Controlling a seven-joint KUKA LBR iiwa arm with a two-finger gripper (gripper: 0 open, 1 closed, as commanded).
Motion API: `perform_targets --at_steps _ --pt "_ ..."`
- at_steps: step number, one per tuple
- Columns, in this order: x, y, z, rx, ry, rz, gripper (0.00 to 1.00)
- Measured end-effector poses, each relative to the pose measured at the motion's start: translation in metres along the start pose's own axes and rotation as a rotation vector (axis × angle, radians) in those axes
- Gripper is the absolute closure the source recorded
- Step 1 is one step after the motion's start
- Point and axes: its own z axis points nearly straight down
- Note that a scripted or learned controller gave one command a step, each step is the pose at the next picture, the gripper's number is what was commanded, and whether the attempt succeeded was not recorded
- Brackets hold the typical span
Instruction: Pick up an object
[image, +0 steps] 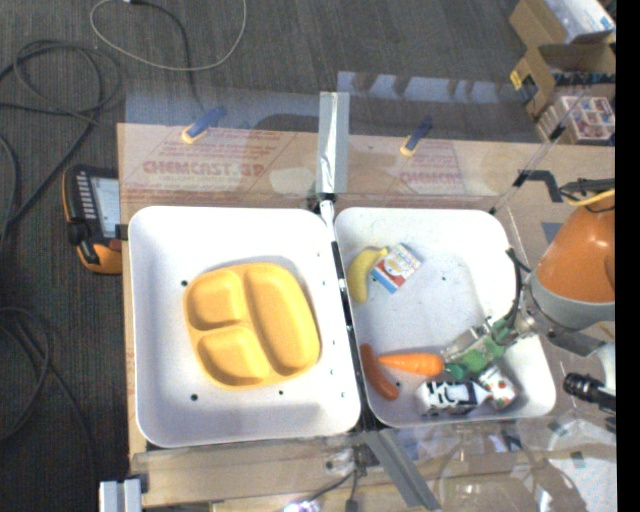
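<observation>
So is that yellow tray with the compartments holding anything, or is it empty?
Empty. The yellow tray lies flat in the left bin, and all three compartments show bare yellow. The toys sit in the right bin.

The grey arm with its orange band runs off the right edge, so most of it is cut away. Its two-finger gripper blurs into a green object beneath it; whether the jaws are spread or closed can't be made out. The small black-and-white item nearby is too indistinct to identify.
</observation>
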Motion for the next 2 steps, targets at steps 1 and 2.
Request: perform_targets --at_steps 1,2 --pt "0.0 0.002 -0.009 -0.004 -0.004 0.0 1.0" --pt "0.054 0.075 -0.101 0.003 -0.006 -0.055 1.0"
